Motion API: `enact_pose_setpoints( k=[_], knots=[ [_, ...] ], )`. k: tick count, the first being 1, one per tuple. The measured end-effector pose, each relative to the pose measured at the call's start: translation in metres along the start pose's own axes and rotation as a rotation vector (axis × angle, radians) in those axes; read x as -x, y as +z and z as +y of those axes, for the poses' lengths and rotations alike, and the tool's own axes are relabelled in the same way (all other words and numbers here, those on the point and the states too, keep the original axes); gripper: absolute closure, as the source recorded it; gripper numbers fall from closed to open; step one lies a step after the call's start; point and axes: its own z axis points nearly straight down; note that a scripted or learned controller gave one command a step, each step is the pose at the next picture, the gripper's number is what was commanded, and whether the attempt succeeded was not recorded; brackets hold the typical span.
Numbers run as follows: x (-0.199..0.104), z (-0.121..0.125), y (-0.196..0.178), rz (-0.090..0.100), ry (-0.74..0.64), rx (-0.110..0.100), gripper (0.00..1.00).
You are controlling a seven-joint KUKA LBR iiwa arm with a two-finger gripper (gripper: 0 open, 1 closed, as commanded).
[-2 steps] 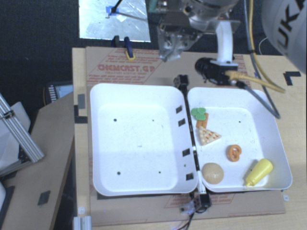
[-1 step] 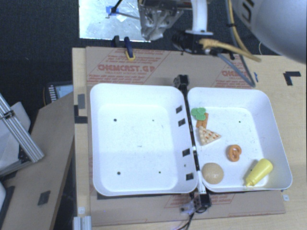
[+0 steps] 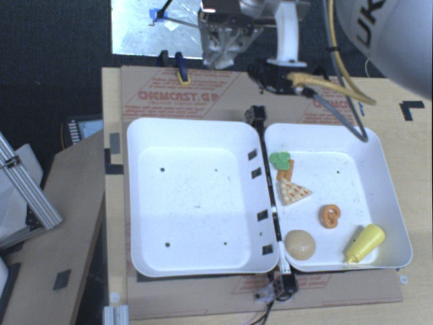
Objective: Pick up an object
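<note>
While the arm is reaching in from your right, its gripper (image 3: 220, 49) is hanging high above the bench, over the cardboard sheet (image 3: 177, 95) beyond the far edge of the left bin (image 3: 142, 202), well apart from anything you could pick. You are looking at it from above and at a slant, and the tool is showing as a blurred pale shape under the wrist hardware; how far apart it is standing I cannot tell, and nothing is showing in its grasp.

Every candidate object is sitting in the right bin (image 3: 385, 181). You are seeing a green and orange carrot-like piece (image 3: 282, 162) lying near the bin's far left corner, close to the divider between the bins. Just beside it, towards you, a tan triangular wedge (image 3: 293, 193) is lying flat. An orange pretzel-shaped piece (image 3: 329, 216) is resting near the middle of the bin floor. A round beige bun (image 3: 300, 244) is sitting in the near left corner, close against the wall. A yellow bottle (image 3: 365, 243) is lying on its side, tilted, near the near right corner.

A yellow cable (image 3: 331, 87) is trailing from the arm across the cardboard behind the right bin.
</note>
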Motion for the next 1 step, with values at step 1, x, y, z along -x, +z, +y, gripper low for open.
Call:
enact_pose_setpoints(
  k=[1],
  knots=[
    [0.0775, -0.0710, -0.0007, 0.000, 0.009, 0.000, 1.00]
  ],
)
